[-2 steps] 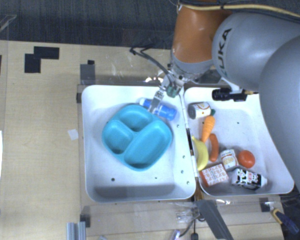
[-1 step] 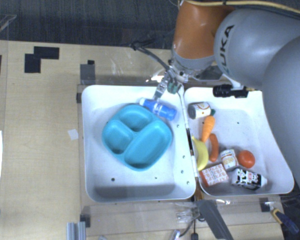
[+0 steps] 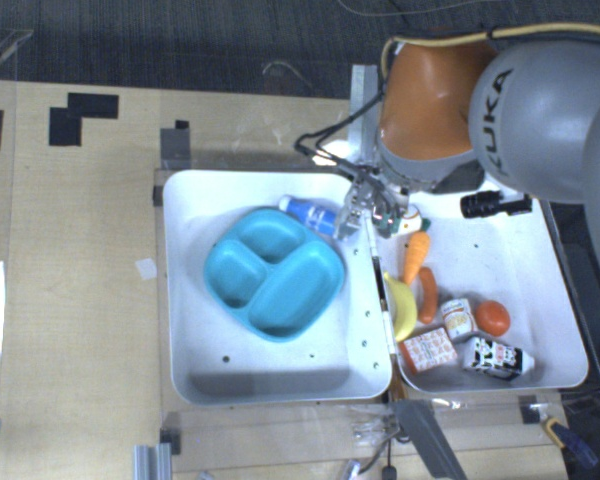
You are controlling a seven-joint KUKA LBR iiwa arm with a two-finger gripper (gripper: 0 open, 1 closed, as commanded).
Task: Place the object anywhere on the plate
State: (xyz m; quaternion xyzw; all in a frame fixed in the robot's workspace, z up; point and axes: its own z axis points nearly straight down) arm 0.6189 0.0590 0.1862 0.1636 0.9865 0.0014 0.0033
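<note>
Your claw (image 3: pixel 365 211) hangs over the wall shared by the two bins, near their far end, and whether its fingers are apart or together you cannot tell: the wrist and cables crowd the spot. Just to its left, a small blue-and-white bottle (image 3: pixel 308 213) lies on its side in the left bin (image 3: pixel 195 363), touching the far rim of the blue plate (image 3: pixel 273 272); whether the claw grips it is unclear. That plate has three compartments and sits in the middle of the left bin. Look to the right bin (image 3: pixel 545 298) and you see a carrot (image 3: pixel 414 255) just below the claw, then a banana (image 3: pixel 404 308) and a sausage (image 3: pixel 429 294) side by side. Nearer the front lie a small jar (image 3: pixel 458 318), a tomato (image 3: pixel 493 317), a red-patterned box (image 3: pixel 429 349) and a black-and-white carton (image 3: pixel 497 358). Both bins rest on the pale desk (image 3: pixel 70 298).
</note>
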